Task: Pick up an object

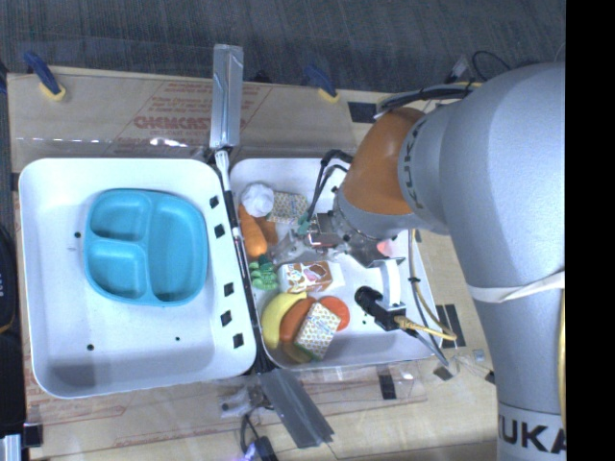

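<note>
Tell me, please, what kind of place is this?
Probably a robotics lab bench: a grey arm reaches over the right bin of mixed small items; the left bin holds a blue divided plate.

There were two white bins. The left bin [48,334] held one blue plate [146,245] with three compartments. The right bin [288,173] held three patterned packets [309,277], the others at its eleven and six o'clock. It also held one carrot [254,235], one white ball [257,200], one green toy [262,277], one banana [273,317] and one orange-red round piece [335,309]. Two blue clamps [44,75] sat at the bench's twelve o'clock edge.
</note>
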### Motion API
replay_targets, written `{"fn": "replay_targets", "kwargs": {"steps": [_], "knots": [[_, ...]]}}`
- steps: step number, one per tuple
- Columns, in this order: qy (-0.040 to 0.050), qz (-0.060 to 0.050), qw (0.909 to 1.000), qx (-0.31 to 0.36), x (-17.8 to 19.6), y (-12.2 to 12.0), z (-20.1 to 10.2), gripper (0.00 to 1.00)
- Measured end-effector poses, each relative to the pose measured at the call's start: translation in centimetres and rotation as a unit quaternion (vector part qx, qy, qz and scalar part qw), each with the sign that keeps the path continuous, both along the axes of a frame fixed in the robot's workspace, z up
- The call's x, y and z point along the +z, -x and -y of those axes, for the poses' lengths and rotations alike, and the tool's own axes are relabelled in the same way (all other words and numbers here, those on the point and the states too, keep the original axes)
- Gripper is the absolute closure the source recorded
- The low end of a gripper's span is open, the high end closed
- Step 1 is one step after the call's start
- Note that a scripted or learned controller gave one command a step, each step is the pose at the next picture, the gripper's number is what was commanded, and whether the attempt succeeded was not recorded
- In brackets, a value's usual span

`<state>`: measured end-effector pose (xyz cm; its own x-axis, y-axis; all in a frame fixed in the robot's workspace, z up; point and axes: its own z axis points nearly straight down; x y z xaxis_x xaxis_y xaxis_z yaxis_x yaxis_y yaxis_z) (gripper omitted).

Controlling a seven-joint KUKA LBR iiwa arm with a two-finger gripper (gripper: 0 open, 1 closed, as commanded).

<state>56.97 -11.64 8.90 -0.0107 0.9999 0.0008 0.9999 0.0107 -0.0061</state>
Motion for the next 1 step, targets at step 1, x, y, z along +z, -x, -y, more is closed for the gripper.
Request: {"fn": "replay_targets", "kwargs": {"steps": [1], "knots": [[0.0,0.001,1.0,0.009,0.03,-3.53,1.59,0.0]]}}
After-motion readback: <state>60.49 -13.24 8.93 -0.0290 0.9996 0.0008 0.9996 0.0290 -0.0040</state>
